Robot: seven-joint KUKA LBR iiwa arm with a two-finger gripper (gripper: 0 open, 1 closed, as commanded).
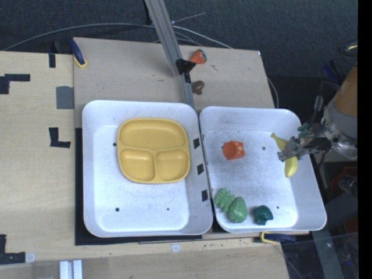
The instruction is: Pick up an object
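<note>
Dark carpeted floor (279, 16) behind; pale wooden bench (35, 156) — black tape marks (55, 137) on it, evenly lit.

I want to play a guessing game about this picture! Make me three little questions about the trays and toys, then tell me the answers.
1. True or false: the yellow plate lies in the left bin.
2. Which toy lies nearest the pincer? A) orange toy B) banana C) dark green toy
3. Fill in: the light green toy lies near the ______ edge of the right bin, beside the dark green toy.

Key: 1 true. 2 B. 3 front (the edge at the bottom of the picture).
</note>
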